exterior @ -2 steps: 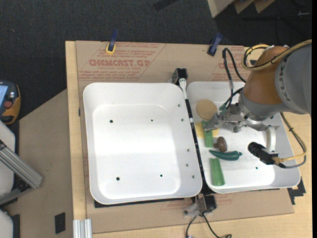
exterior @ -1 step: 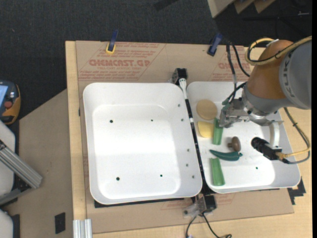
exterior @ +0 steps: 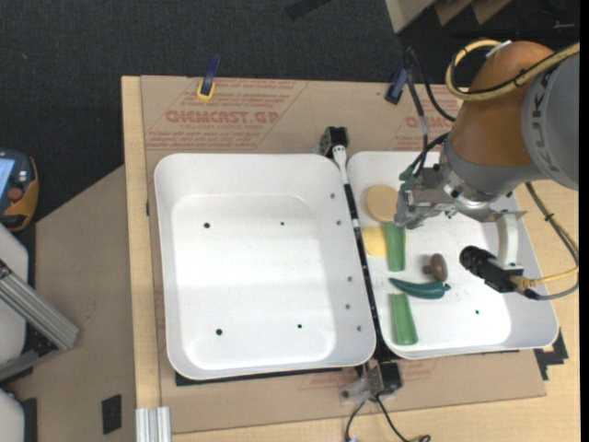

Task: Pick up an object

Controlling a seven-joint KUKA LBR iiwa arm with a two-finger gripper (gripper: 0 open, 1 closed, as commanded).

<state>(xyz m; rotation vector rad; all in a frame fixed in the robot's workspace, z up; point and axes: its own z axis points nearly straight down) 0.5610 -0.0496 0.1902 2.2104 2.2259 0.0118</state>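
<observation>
The arm reaches in from the right of the frame, its orange band high at the upper right, and the end effector (exterior: 411,212) sits low over the upper left part of the right bin (exterior: 529,325). Whether it is spread or closed cannot be told, since the wrist hides its tip from above.

The things to pick from all lie in the right bin. A tan round piece (exterior: 378,202) rests just left of the end effector, with a yellow block (exterior: 374,241) below it against the bin's left wall. A green stick (exterior: 396,247) runs downward from right under the end effector, apparently touching or nearly touching it. Lower in the frame lie a curved dark green pod (exterior: 421,288), a small brown lump (exterior: 436,266) just above its right end, and a second green stick (exterior: 404,319) near the bin's lower edge. The left bin (exterior: 175,191) lies beside it on the counter (exterior: 147,118).

Judging from this, the step in hand is the descent or the grasp, most likely at the upper green stick. The next move calls for a firm closing on that stick, then a straight lift clear of the tan piece and yellow block beside it.
</observation>
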